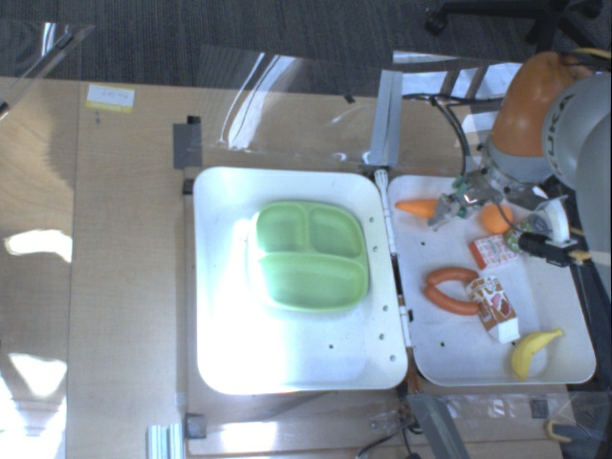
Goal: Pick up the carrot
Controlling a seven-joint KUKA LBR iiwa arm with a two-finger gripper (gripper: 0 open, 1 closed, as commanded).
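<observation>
The carrot (pixel 415 208) lies in the right bin (pixel 574 366) near its upper left corner, thick end toward the divider, its thin end running under the tool (pixel 457 204), so where it stops is hard to make out. The tool hangs just at that tip; whether it touches the carrot, or how it is set, I cannot tell, since it is small, blurred and tangled with cables. The arm (pixel 550 113) is cut off at the right edge. An orange ball (pixel 494 219) sits partly hidden behind the wrist. Below lie a red-and-white packet (pixel 490 251), a sausage (pixel 449 290), a small carton (pixel 496 309) and a banana (pixel 532 350). The left bin (pixel 220 352) holds a green divided plate (pixel 312 256), with glare washing out its left side. Both bins rest on the tabletop (pixel 96 304).
</observation>
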